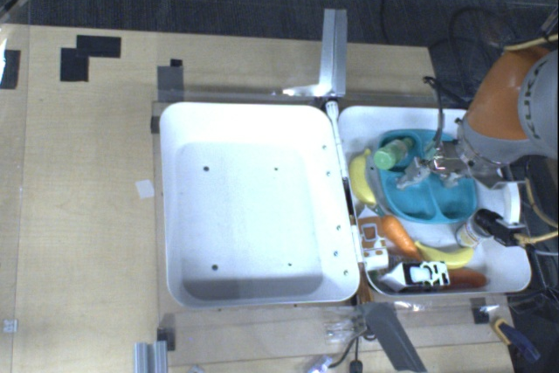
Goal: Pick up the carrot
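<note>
Pale wood worktop (79, 214) carries two white bins; the left bin (253, 205) sits bare, the right bin (521, 268) is crowded. From my remote seat the hand (434, 168) hovers over a blue dish (437, 201), whether spread or closed I cannot tell. At its seven o'clock lies the carrot (397, 233), beside a banana (447, 256). I judge it light, stiff and smooth, best pinched across its middle. Its lower end is hard to make out among the clutter.

Lighting's pretty even and bright, kinda cool-toned. The left bin (249, 201) blows out almost pure white, with a soft grey shadow along its near wall. Whole frame's a bit soft and low-res, dark floor grainy.
</note>
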You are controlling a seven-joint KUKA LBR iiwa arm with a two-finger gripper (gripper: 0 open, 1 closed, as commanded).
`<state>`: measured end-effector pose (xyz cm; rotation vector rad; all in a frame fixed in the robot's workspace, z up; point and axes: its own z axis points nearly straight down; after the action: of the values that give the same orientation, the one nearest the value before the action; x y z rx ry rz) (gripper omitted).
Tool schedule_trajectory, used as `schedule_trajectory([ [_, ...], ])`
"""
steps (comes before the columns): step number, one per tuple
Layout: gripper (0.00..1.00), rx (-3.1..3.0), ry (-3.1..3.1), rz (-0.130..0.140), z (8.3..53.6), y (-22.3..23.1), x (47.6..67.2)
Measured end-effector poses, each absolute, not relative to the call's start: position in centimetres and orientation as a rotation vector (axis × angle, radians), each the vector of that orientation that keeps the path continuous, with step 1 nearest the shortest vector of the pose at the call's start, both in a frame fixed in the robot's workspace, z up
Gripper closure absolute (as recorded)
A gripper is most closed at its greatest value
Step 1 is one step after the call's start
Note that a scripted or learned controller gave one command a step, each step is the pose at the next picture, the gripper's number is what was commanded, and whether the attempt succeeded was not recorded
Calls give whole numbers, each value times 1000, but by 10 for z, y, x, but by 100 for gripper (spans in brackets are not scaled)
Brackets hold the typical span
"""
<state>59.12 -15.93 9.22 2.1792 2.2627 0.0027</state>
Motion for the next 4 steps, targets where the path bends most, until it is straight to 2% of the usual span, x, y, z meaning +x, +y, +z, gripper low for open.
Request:
schedule_trajectory([
  [1,0,1898,2497,4,121,-198,603],
  [2,0,2163,2275,3,147,-206,572],
  [3,0,2163,2275,3,147,-206,572],
  [4,0,2297,2140,2,147,-188,539],
])
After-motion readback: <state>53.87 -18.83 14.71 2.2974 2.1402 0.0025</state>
